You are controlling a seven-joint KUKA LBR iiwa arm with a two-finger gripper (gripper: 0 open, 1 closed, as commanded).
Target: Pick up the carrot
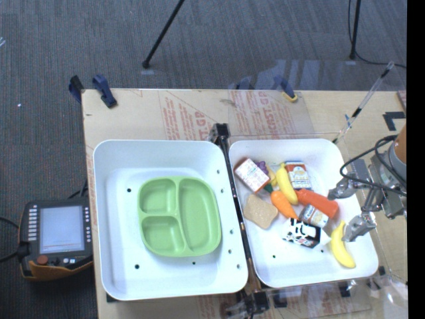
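The carrot (283, 205) is a small orange piece lying at a slant in the middle of the right bin (332, 271). It rests between a slice of bread (260, 211) and a longer orange-red sausage-like piece (317, 201). My gripper (350, 210) hangs over the bin's right side, to the right of the carrot and apart from it. Its two fingers (342, 190) stand spread, one above the other in the view, with nothing between them.
Around the carrot lie a red and white carton (251, 175), a banana (287, 183), a juice box (299, 175), a small can (313, 216) and a black and white packet (304, 233). A second banana (342, 244) lies below my lower finger. The left bin holds a green divided plate (179, 216).
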